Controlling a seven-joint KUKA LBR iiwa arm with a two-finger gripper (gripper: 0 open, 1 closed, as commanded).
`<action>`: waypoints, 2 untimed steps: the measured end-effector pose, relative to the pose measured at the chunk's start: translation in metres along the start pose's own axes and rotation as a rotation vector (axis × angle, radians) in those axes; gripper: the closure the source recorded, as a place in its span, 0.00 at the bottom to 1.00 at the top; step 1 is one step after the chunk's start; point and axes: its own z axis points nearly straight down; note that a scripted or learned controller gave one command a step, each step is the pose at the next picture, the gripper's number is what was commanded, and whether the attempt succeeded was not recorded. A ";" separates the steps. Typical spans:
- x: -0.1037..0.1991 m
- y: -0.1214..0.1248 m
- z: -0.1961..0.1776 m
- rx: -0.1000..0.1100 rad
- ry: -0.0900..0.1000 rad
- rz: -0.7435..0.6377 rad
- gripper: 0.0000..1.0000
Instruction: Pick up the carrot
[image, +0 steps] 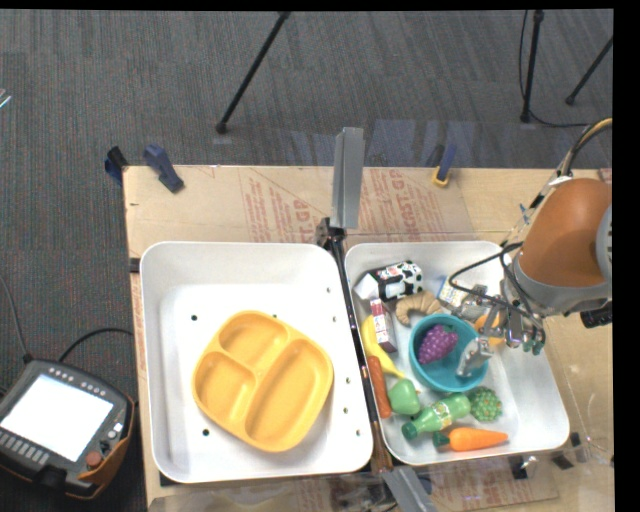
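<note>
the carrot (478, 438) lay at the right bin's (556, 405) front edge. the gripper (476, 357) hovered over the teal bowl (447, 352), probably mid-approach; its finger state could not be told.

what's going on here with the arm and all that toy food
A grey-and-orange robot arm reaches in from the right over the right bin, which holds toy food. Its gripper hangs over the rim of a teal bowl holding purple grapes. The carrot it is meant to pick up lies untouched near the bin's front edge, beside a green bottle. The left bin holds a yellow divided plate.
</note>
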 end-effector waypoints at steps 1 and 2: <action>-0.023 0.017 0.000 0.001 -0.001 -0.048 0.00; -0.025 0.018 -0.013 0.001 -0.006 -0.052 1.00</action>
